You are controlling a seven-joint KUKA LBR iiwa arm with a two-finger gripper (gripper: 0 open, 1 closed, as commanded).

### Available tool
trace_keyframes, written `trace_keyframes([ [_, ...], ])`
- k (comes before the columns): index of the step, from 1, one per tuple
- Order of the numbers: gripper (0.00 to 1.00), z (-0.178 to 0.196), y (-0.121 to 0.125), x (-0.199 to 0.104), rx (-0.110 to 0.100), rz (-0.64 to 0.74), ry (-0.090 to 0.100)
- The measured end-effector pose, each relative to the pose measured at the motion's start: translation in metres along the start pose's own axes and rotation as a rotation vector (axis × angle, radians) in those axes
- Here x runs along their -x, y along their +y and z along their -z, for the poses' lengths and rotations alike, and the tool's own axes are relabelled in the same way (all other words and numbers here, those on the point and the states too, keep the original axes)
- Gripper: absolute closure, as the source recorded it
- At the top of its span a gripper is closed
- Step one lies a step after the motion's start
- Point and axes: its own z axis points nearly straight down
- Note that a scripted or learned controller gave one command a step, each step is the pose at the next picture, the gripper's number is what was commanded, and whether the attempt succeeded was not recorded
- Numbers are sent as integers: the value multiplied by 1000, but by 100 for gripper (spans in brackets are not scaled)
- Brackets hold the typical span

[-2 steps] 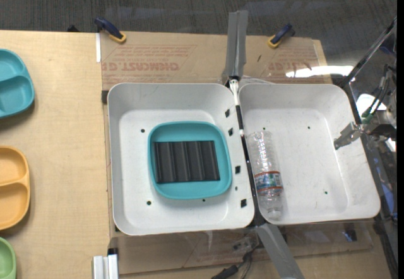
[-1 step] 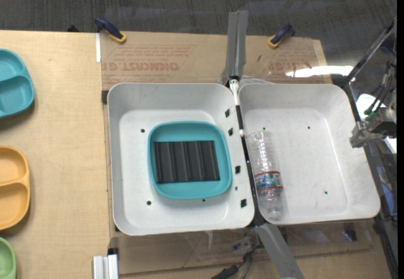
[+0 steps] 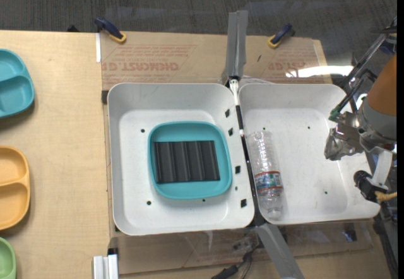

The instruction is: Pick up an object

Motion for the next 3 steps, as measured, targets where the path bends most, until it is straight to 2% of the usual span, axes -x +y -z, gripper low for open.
trace_keyframes([
  [1,0,0,0,0,0,0,0],
  [2,0,-55,-44,-28,-2,-314,-1],
  [3,0,5,-13,20,1,-339,-1],
])
